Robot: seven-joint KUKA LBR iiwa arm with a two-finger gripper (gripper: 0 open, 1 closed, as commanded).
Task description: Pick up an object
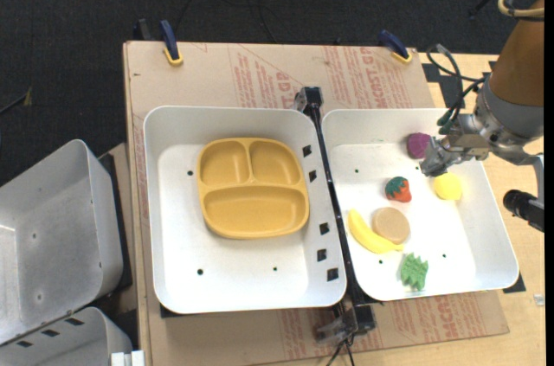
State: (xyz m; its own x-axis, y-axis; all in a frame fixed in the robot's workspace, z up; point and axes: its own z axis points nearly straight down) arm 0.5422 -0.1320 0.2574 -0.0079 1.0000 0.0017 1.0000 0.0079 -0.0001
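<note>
The hand [435, 157] hangs low in the right bin [493, 269], between the purple toy [418, 144] and the yellow ball [447, 187], likely to grab one. Whether it is open or closed is too hard to tell.

Left bin [164, 208] holds a divided tray [254, 187] — right bin [485, 260] holds six small toy foods.

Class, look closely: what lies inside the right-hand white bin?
Inside the right bin: a purple item, strawberry, yellow lemon-like piece, banana, tan disc and green piece. The gripper covers the purple item's edge.
</note>
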